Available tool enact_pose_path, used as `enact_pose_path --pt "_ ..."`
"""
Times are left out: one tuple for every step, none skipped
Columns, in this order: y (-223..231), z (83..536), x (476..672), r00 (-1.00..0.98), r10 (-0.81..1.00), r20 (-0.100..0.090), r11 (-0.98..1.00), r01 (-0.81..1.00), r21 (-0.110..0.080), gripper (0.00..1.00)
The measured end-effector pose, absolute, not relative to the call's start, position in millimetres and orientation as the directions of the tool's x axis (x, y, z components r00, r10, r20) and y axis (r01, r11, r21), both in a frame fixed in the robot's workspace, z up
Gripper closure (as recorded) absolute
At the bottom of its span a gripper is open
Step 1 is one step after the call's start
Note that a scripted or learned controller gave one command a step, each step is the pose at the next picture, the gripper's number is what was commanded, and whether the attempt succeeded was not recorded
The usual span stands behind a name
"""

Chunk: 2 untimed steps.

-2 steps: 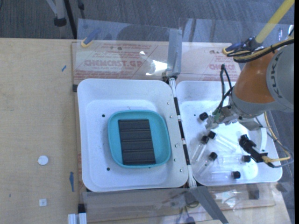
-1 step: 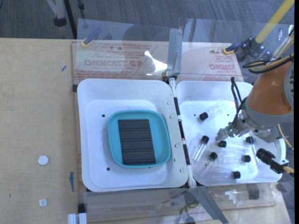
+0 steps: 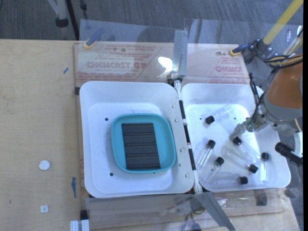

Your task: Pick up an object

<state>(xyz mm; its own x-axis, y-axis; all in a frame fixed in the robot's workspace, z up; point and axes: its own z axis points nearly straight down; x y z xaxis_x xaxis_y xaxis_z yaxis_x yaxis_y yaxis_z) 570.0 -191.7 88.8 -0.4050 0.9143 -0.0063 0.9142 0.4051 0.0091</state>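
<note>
Gripper (image 3: 244,127) sits low in the right bin (image 3: 226,91) over clear vials (image 3: 240,150) with black caps; can't tell finger state or any hold. Vials are slick, round and crowded, so one could likely roll or slip out.

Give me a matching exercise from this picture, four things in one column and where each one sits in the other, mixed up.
Things:
1. teal tray
2. clear vials
3. white disc
4. gripper

Places:
A. on the bare bench, left of both bins
B. in the left bin
C. low over the right bin, among the vials
D. scattered in the right bin

Pairs: 1-B, 2-D, 3-A, 4-C
</note>
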Motion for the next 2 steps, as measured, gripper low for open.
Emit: enact_pose_path --pt "-156.5 239.4 535.1 -0.424 0.905 -0.003 0.424 0.905 0.003 1.0" --pt "-141.9 89.2 548.1 -0.316 0.949 -0.006 0.316 0.949 0.01 1.0"
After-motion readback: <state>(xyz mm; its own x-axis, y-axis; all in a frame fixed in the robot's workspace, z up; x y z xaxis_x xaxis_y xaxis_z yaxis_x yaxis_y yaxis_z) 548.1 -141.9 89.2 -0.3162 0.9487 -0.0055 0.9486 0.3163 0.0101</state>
